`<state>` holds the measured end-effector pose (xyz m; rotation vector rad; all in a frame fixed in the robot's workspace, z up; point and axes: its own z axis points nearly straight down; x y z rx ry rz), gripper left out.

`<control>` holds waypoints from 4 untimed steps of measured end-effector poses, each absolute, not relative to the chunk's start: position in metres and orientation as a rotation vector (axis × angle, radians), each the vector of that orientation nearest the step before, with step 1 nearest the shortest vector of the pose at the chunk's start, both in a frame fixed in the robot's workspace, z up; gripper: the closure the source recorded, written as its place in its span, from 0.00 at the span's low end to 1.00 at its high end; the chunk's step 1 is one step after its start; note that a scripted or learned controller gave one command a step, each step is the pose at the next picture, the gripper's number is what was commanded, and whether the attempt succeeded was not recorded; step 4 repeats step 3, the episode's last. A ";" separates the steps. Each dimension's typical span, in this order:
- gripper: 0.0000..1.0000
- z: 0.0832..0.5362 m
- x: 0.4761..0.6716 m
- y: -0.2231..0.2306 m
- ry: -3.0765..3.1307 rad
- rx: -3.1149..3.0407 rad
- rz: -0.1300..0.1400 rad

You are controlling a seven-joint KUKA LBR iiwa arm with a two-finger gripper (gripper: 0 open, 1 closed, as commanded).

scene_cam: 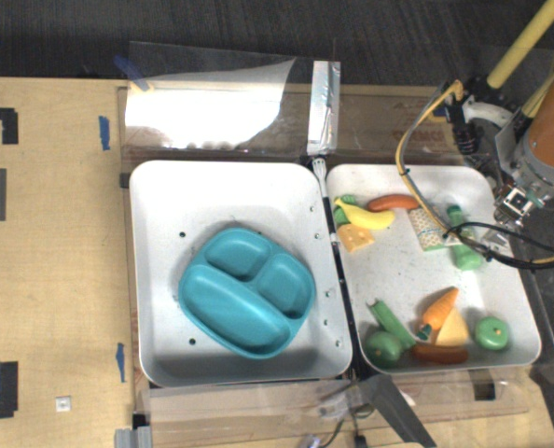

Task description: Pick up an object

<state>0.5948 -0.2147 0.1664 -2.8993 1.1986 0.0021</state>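
Note:
The right bin (398,273) holds several toy foods. A yellow banana (370,218), a red chili (392,202) and a cheese wedge (356,239) lie at its far left. A beige cracker (425,229) sits beside them. Near the front are a green vegetable (384,329), an orange carrot (439,307), a yellow-orange wedge (453,330), a red sausage (436,351) and a round green fruit (491,333). My gripper (469,238) reaches in from the right over the bin's far right part, just above a small green piece (466,257). Cables partly hide it.
The left bin (156,250) carries a blue divided plate (247,290). A yellow cable (409,157) and black cables loop over the right bin's far edge. A clear plastic sheet (212,101) lies behind the bins. The arm's orange band (547,138) is at the right edge.

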 end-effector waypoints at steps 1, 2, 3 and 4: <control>1.00 0.264 0.635 -0.181 1.432 -2.788 -0.014; 1.00 0.277 0.665 -0.125 1.278 -2.862 -0.004; 1.00 0.295 0.668 -0.088 1.285 -2.858 -0.006; 1.00 0.295 0.668 -0.088 1.285 -2.858 -0.006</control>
